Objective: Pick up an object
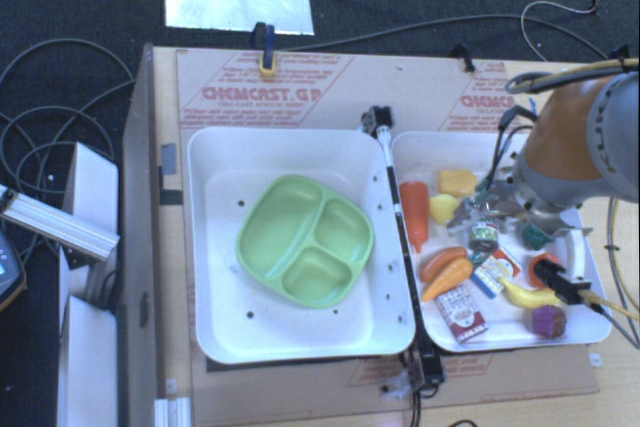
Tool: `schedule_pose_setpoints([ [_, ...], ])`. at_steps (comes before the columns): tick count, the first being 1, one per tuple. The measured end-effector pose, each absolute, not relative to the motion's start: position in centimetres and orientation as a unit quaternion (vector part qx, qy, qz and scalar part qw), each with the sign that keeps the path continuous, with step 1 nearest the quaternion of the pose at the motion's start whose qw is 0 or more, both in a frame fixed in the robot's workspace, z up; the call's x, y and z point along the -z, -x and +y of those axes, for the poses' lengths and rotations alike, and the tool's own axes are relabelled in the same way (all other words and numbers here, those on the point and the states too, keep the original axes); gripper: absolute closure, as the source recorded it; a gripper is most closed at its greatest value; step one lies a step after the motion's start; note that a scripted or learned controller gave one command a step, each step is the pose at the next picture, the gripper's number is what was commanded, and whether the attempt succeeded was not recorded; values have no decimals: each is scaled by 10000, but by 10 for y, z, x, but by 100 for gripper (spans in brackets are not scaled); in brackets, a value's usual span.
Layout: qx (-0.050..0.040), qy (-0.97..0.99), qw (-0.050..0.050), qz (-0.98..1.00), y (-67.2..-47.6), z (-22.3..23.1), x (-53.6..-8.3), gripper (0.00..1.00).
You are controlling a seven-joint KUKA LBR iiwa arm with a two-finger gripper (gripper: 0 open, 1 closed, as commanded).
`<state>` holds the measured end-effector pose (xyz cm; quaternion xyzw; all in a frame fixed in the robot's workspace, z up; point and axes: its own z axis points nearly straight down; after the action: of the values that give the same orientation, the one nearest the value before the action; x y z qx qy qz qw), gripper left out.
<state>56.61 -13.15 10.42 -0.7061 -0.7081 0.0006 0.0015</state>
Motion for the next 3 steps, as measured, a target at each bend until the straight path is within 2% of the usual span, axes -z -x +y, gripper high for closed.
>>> schedule_pose_setpoints([
  [1,-3,7070,5,-7072,-532,-141,-84,0],
  [2,4,7067,6,-7075,-509,-183,-115,0],
  [3,0,7060,5,-7082,-524,-159,-84,0],
])
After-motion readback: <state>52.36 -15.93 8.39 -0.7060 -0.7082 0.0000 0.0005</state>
